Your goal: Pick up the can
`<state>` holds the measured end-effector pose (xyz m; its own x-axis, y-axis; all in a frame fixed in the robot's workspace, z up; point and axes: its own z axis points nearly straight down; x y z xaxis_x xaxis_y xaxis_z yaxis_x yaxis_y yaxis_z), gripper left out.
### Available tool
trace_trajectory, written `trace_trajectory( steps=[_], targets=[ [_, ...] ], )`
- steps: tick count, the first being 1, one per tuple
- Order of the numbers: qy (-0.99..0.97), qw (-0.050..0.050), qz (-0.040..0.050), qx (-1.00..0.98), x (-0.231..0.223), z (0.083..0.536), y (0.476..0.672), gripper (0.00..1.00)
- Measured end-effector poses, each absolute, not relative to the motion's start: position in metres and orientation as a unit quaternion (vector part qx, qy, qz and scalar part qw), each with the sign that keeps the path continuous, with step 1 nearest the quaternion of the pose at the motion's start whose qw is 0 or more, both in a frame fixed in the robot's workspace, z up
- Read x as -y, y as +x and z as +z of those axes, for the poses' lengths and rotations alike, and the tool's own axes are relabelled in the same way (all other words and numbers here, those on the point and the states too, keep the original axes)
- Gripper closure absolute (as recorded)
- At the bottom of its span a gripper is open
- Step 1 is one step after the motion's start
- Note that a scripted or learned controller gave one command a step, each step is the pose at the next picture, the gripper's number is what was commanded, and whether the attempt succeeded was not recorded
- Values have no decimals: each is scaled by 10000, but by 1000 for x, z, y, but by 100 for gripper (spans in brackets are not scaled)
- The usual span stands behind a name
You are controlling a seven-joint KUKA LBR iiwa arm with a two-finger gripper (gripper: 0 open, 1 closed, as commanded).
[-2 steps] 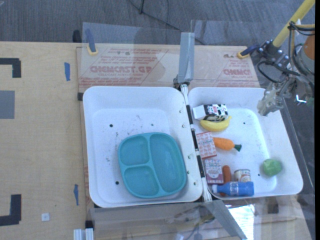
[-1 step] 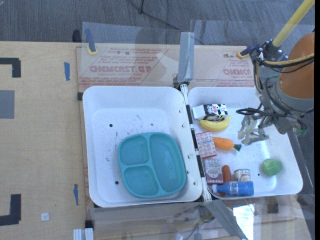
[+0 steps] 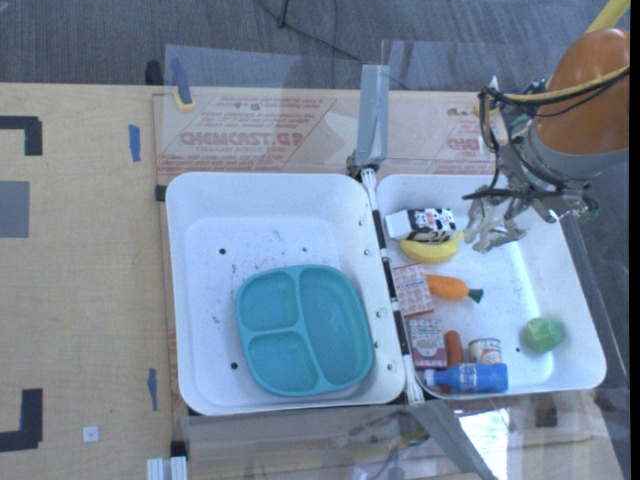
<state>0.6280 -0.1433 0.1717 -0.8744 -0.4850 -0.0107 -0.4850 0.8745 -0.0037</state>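
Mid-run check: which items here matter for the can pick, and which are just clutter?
Job:
can, near the right bin's front edge
gripper, above the right bin's back end

Clutter:
banana
carrot
blue bottle
green ball
teal divided plate, in the left bin

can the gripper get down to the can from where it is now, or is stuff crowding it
Probably yes, but tight. The small red-and-white metal can stands open from above, yet the blue plastic bottle touches it in front and a red sausage lies beside it. The gripper hovers over the bin's far end.
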Motion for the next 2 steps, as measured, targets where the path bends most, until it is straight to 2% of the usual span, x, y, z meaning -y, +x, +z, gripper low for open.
trace_trajectory(
  steps=[1, 2],
  targets=[
    [-2500, 56, -4, -9682, 144, 172, 628, 0],
    [-2345, 54, -16, -9721, 192, 89, 549, 0]
  ],
)
